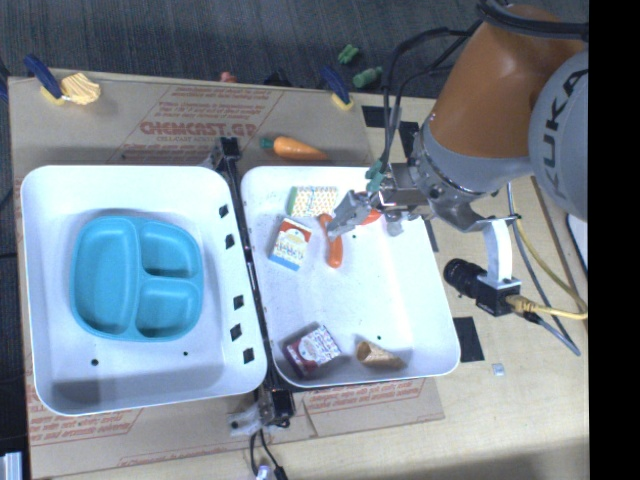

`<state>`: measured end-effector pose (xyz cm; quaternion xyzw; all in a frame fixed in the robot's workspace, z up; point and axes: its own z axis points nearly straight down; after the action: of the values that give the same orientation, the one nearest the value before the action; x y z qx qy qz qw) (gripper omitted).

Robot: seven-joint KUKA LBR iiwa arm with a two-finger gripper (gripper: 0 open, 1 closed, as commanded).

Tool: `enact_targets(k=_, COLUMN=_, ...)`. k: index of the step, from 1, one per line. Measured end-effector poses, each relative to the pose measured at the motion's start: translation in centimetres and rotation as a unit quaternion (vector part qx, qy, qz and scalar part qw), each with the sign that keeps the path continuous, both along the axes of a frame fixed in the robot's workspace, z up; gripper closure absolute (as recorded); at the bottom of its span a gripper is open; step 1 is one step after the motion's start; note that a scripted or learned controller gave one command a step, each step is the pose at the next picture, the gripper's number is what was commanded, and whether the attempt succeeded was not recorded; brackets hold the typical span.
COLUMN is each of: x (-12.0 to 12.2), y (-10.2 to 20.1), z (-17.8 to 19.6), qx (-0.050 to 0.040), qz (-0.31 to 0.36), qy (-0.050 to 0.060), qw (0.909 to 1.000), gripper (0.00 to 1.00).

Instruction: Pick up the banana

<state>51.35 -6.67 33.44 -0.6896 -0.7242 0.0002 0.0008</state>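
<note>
Claw (352,215) low over the upper part of the right bin (425,298), above an orange item (335,251); cannot tell its state. No banana identifiable. Right bin also holds cartons (291,244) and a packet (312,349). Left bin (40,268) holds a blue tray (138,276). Carrot (293,148) on table.

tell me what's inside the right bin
The right bin holds a green patterned packet, a small carton, an orange carrot-like piece, a dark pouch and a tan wedge. The arm covers its top right corner.
</note>
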Motion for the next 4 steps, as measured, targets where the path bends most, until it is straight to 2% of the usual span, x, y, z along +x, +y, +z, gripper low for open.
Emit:
enact_targets(k=1, x=-3.7, y=7.8, z=-4.8, qx=-0.0004, qz=0.023, qy=0.002, qw=0.9997, gripper=0.0)
enact_targets(k=2, x=-3.8, y=14.0, z=-14.4, qx=-0.0008, qz=-0.031, qy=0.003, qw=0.9995, gripper=0.0)
enact_targets(k=3, x=5.5, y=6.0, z=-14.3, qx=-0.0009, qz=0.099, qy=0.0, qw=0.9951, gripper=0.0)
enact_targets(k=4, x=1.6, y=4.0, z=-12.0, qx=0.0001, qz=0.244, qy=0.001, qw=0.9698, gripper=0.0)
